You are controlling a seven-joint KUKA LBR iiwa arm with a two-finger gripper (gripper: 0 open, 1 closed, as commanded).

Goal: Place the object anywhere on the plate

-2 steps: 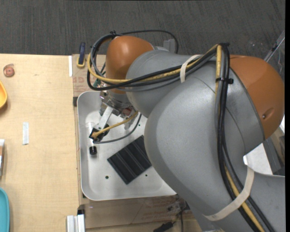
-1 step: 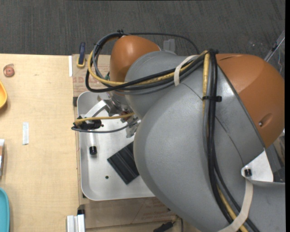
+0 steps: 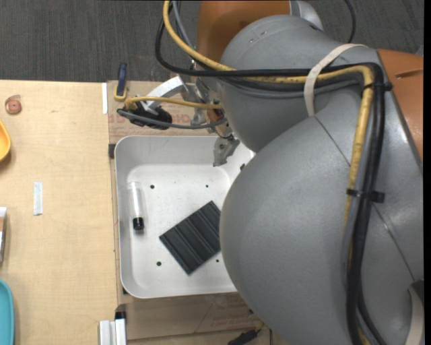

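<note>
Camera view looks down on a white bin whose right part is covered by the bulky grey arm. The arm comes in from the right, with its orange band at the top of the frame. Yellow and black cables loop over the arm's upper side and run down its right flank.

Under the arm, a small grey part of the gripper juts out over the far side of the bin, near the upper rim. It is well apart from both things lying in the bin. Too little of it shows to tell whether it is open or closed, and nothing is seen in its grasp.

A clear tube with a black cap lies on the bin floor near the left wall, running roughly parallel to that wall, cap toward the near side. A black ribbed slab lies flat to the tube's right, turned at an angle, its right corner hidden under the arm. The two do not touch. Which of them is the task's object cannot be told.

Left of the bin stretches the tan bench top. At its left edge sit an orange curved piece and, lower down, a teal curved piece, both cut off by the frame.
</note>
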